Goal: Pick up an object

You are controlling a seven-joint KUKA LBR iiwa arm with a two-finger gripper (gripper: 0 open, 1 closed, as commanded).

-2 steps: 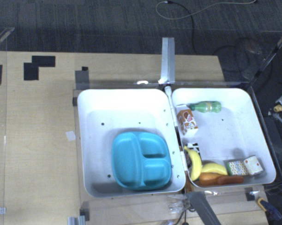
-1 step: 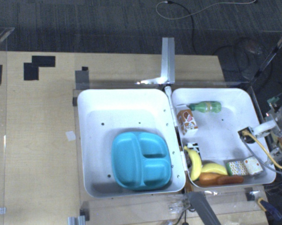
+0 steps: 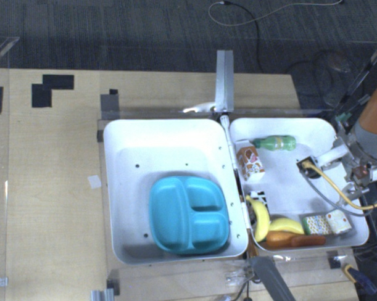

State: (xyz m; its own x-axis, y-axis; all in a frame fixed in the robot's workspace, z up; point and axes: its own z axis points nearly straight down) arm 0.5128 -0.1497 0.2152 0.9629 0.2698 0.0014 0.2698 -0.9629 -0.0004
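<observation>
The right bin (image 3: 282, 187) holds several objects. A green bottle (image 3: 273, 143) lies near its far wall, and a small brown and white carton (image 3: 250, 162) sits by the left wall. A yellow banana (image 3: 268, 221) curves along the near left corner, with an orange-red carrot-like piece (image 3: 293, 240) in front of it. Beside them sit a green patterned box (image 3: 316, 225) and a white box (image 3: 338, 222). My gripper (image 3: 358, 175) hangs over the bin's right edge, above and right of the white box, with nothing seen in it.
The left bin (image 3: 127, 155) carries a blue divided plate (image 3: 189, 213) toward its near side. A small black and white item (image 3: 257, 195) lies against the right bin's left wall. A metal post (image 3: 225, 81) stands behind the divider.
</observation>
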